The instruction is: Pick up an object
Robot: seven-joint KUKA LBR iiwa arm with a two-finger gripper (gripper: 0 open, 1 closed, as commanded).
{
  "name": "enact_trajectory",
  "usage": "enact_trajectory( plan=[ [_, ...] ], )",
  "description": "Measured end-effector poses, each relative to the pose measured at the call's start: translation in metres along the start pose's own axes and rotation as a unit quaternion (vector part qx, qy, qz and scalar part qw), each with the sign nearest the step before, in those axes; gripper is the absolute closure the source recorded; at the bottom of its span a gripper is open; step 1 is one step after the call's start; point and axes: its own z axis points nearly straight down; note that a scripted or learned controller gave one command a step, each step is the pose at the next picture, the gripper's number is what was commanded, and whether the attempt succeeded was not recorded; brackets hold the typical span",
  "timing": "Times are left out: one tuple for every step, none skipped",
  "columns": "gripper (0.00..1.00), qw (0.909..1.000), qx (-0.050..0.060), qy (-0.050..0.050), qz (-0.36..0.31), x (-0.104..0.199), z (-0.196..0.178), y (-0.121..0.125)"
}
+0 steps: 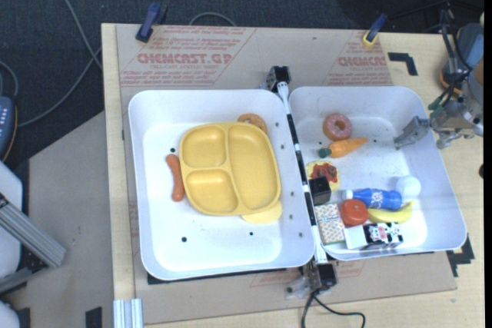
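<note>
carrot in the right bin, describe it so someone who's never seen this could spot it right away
Take the right bin of the two white ones and look at its upper half, toward the far wall. Just below the pink ring doughnut lies the carrot, a small orange cone with a green tuft at its left end. It is the lone tapered orange piece there; the red tomato nearer the front is round.

You have two white bins: a left bin point(154, 234) and a right bin point(430, 188). The left one carries one yellow divided plate point(229, 167), one orange sausage point(176, 177) and one pretzel point(251, 120). The right one carries one pink doughnut point(337, 126), one carrot point(347, 147), one blue bottle point(382, 198), one banana point(392, 213) and one red tomato point(354, 212).
</note>
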Motion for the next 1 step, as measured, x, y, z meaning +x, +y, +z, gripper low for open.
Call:
enact_trajectory(
  plan=[
    [0.0,1.0,0.001,0.001,0.0,0.0864,0.037,0.0368]
  ],
)
